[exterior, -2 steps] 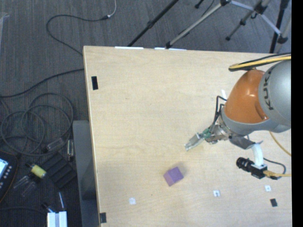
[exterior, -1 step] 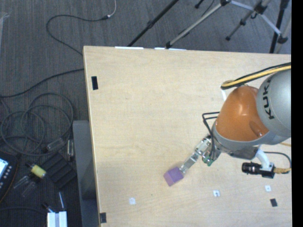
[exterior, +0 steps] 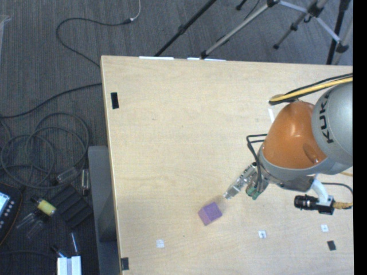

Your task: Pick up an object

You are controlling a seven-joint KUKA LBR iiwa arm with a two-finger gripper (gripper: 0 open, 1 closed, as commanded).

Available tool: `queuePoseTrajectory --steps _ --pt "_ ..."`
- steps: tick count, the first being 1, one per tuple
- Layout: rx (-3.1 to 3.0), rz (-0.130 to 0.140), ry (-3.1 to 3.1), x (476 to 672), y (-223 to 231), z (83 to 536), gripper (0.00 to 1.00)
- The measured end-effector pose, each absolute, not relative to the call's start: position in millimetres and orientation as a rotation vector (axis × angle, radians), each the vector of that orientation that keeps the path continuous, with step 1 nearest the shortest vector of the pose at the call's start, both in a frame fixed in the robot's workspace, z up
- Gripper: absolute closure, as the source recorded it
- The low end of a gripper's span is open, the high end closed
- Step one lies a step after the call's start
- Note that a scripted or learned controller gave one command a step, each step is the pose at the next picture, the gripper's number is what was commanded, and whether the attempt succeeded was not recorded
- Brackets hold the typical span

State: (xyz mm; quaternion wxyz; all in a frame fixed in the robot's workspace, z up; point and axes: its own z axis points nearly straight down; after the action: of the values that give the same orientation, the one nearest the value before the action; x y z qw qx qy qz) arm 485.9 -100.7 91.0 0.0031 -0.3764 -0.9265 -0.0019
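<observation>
The gripper (exterior: pixel 238 189), finger spacing indiscernible, hovers beside the purple cube (exterior: pixel 210 213) near the tabletop's (exterior: pixel 172 130) front edge, seemingly lining up a grab.

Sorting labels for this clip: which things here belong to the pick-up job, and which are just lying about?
Job:
- purple block
- pincer, up and right of the block

Lying about:
- cables on the floor
- tripod legs
- black marker on the tabletop

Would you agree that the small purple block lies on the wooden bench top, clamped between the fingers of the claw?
Not quite. The camera view shows the small purple block lying on the wooden bench top, but it is not clamped: it sits apart from the claw, below and to the left of the fingertips, with bare wood between them.
</observation>
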Motion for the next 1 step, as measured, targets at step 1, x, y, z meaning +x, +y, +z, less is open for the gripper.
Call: queuePoseTrajectory --steps 1 --pt "-1.180 -0.005 -2.905 485.9 -100.8 91.0 0.00"
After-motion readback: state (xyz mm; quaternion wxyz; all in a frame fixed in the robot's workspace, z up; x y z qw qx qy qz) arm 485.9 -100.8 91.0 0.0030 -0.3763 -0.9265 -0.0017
